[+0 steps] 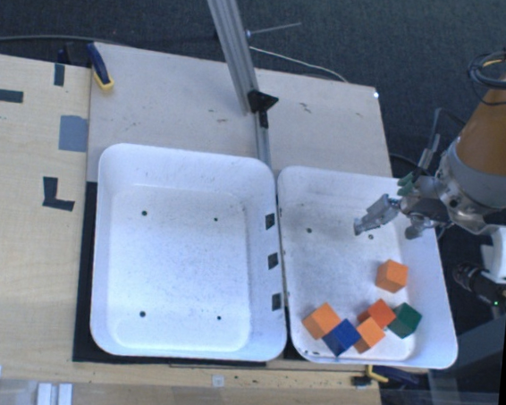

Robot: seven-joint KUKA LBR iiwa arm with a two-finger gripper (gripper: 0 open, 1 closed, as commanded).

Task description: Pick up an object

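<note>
- Camera view: I see my gripper (pixel 376 215) hovering over the right bin (pixel 325 205), fingers slightly parted, holding nothing.
- The lone orange cube (pixel 392 276) sits nearby; I judge approach underway, descent and closing next.

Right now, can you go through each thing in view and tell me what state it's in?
gripper: above the right bin's upper part, nothing visible between its fingers
lone orange cube: resting apart from the cluster
orange cubes: three, clustered near the front wall
blue cube: touching orange cubes in the cluster
green cube: at the cluster's right end
right bin: holds all the cubes
</note>
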